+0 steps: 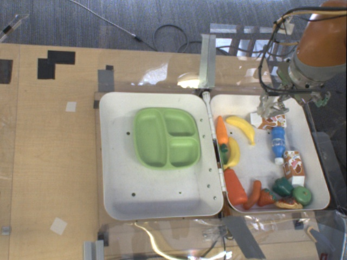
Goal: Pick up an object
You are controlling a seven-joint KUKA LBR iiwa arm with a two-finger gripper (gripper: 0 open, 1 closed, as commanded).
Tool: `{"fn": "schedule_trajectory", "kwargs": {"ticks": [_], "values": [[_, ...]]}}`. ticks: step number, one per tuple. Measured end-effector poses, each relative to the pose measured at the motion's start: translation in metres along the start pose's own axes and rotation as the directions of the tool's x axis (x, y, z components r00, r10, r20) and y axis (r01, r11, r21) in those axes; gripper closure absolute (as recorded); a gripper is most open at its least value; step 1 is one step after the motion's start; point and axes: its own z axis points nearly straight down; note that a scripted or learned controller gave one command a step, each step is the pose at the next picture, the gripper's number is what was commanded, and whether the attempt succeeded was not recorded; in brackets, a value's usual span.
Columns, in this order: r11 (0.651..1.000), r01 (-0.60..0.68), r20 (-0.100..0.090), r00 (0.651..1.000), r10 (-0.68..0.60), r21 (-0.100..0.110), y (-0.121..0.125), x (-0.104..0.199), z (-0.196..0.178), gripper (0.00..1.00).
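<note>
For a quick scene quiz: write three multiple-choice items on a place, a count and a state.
1. Where is the green tray?
A. left bin
B. right bin
C. on the bench

2. How many bananas lie in the right bin?
A. none
B. two
C. five

3. How does the blue bottle sit?
A. lying flat
B. standing upright
C. held by the end effector

Answers:
1 A, the tray rests in the left bin.
2 B, one banana by the carrot, another below it.
3 A, it lies lengthwise on the bin floor, below the end effector.
</note>
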Motion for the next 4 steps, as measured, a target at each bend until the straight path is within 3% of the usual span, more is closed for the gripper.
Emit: {"fn": "schedule_trajectory", "kwargs": {"ticks": [1, 2, 3, 4], "values": [[0.895, 0.447, -0.002, 0.895, -0.447, -0.007, -0.046, 0.049, 0.109, 1.00], [0.894, 0.448, 0.001, 0.894, -0.448, -0.009, -0.044, 0.047, 0.110, 0.00], [0.943, 0.333, -0.003, 0.943, -0.333, -0.007, -0.032, 0.092, 0.118, 0.00], [0.959, 0.284, -0.003, 0.959, -0.284, -0.005, -0.006, 0.152, 0.115, 0.00]]}}
